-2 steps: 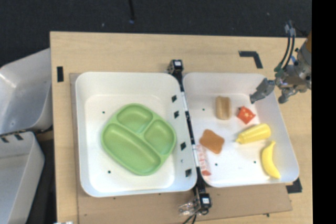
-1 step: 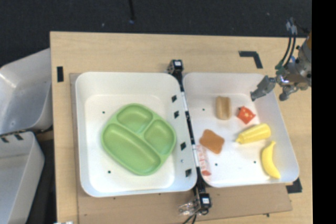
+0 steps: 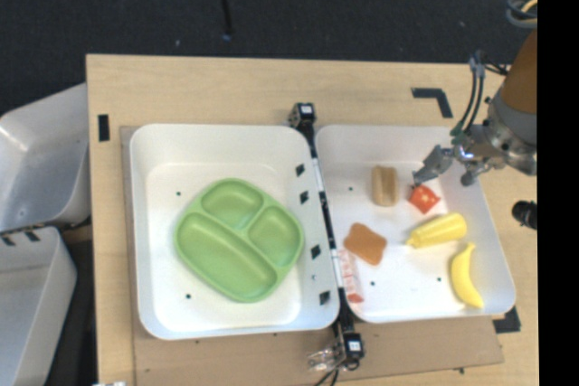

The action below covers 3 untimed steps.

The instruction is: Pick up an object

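The right bin (image 3: 362, 303) holds a tan bread roll (image 3: 384, 185), a small red piece (image 3: 424, 198), a yellow corn-like piece (image 3: 437, 230), a banana (image 3: 464, 276) and a brown toast slice (image 3: 365, 243). My gripper (image 3: 450, 169) hangs at the bin's far right side, just above and behind the red piece. Its fingers are spread open with nothing between them. The orange band of the arm shows at the right edge.
The left bin (image 3: 149, 303) carries a green divided plate (image 3: 238, 238). A black-clipped divider (image 3: 317, 194) runs between the bins. A red-and-white label (image 3: 348, 276) lies by the right bin's left wall. Bare bin floor lies around the toast.
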Available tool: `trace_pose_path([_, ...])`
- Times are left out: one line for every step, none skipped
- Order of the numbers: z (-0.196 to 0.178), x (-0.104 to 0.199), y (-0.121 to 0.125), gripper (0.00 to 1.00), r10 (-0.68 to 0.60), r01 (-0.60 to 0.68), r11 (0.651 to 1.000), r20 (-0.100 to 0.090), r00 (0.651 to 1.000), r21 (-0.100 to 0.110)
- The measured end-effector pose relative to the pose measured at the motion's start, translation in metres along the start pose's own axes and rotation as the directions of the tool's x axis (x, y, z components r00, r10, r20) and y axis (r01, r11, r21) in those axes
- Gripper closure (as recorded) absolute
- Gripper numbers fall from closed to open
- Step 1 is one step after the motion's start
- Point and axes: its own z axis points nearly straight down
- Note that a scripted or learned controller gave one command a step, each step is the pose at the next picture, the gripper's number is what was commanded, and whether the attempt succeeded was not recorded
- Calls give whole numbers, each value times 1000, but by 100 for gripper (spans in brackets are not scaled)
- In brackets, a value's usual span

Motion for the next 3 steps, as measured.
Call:
trace_pose_path([45, -8, -2, 0, 3, -3, 1000, 1, 1000, 0])
trace_pose_path([98, -19, -8, 0, 3, -3, 1000, 1, 1000, 0])
trace_pose_path([83, -19, -6, 100, 4, -4, 1000, 2, 1000, -7])
